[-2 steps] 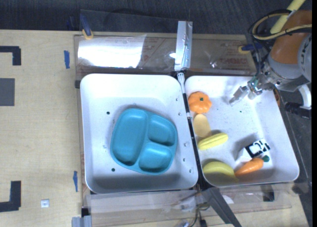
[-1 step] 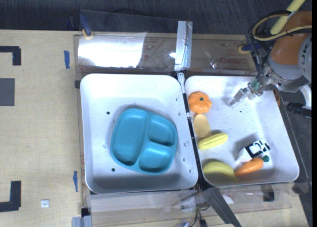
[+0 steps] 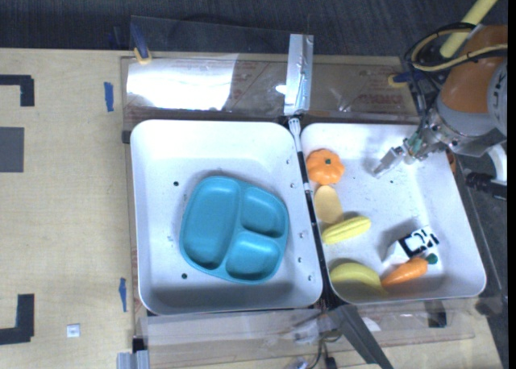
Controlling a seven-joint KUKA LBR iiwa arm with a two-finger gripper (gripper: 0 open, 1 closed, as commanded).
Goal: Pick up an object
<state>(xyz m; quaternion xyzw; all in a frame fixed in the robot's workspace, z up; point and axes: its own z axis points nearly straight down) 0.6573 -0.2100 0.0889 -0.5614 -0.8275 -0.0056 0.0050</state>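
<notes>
My gripper (image 3: 388, 161) hangs over the far part of the right bin (image 3: 451, 198), at the end of the grey arm with its orange band (image 3: 468, 92). It points down and to the left, with bare bin floor under it. To its left lies a small orange pumpkin (image 3: 325, 166). Nearer the front lie a pale yellow piece (image 3: 327, 203), a yellow corn-like piece (image 3: 347, 229), a yellow-green fruit (image 3: 355, 274), an orange carrot (image 3: 405, 271) and a small black-and-white object (image 3: 418, 242). All of these lie apart from the gripper.
The left bin (image 3: 153, 198) holds a blue divided plate (image 3: 233, 228). A ridge (image 3: 308, 222) separates the two bins. A metal bracket (image 3: 299, 73) and clear sheeting stand behind the bins. Cables (image 3: 439, 45) loop near the arm.
</notes>
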